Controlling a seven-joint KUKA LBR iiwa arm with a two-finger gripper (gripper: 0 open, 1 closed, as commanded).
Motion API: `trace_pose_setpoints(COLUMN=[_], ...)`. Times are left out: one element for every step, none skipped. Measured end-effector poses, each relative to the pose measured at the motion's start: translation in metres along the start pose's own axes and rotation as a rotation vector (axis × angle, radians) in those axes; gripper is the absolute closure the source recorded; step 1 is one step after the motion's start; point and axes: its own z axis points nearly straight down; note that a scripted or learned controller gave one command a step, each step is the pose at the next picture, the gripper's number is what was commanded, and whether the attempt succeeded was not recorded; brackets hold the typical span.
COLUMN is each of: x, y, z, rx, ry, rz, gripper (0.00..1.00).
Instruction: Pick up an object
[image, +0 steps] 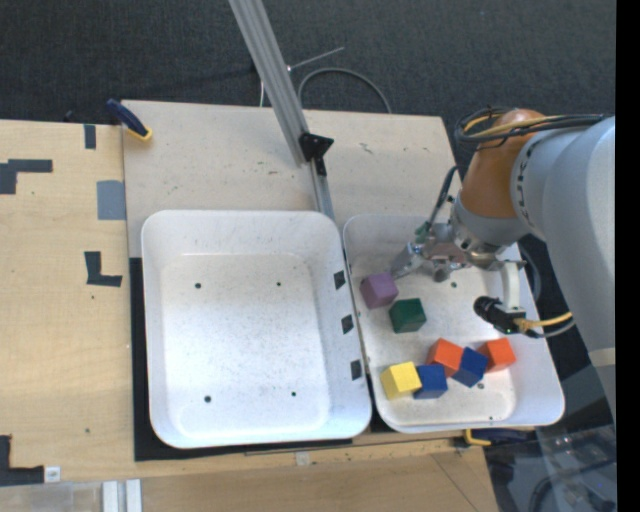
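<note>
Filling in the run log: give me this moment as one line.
arm: over right white bin | gripper: above purple cube, nothing seen held | green cube: beside purple

Purple block (378, 290) just beside pincer (432, 255)

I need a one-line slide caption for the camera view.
Grey arm's hand above right white bin, near small purple cube and green cube.

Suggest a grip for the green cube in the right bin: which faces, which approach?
Come straight down on the green cube and pinch its left and right side faces. It sits flat and apart from the purple cube up-left, with bare bin floor on both sides, so fingers likely fit. The gripper is just above it.
</note>
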Motion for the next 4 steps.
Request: trace_pose_setpoints(x=[0.001, 0.006, 0.013, 0.014], y=[0.001, 0.001, -0.004, -0.004], z=[-0.013, -0.076, -0.13, -0.183], rx=[-0.003, -0.011, -0.004, -0.01], ry=[0.001, 0.0, -0.001, -0.001], rz=[-0.001, 0.0, 0.0, 0.0], gripper=[1.0, 1.0, 1.0, 1.0])
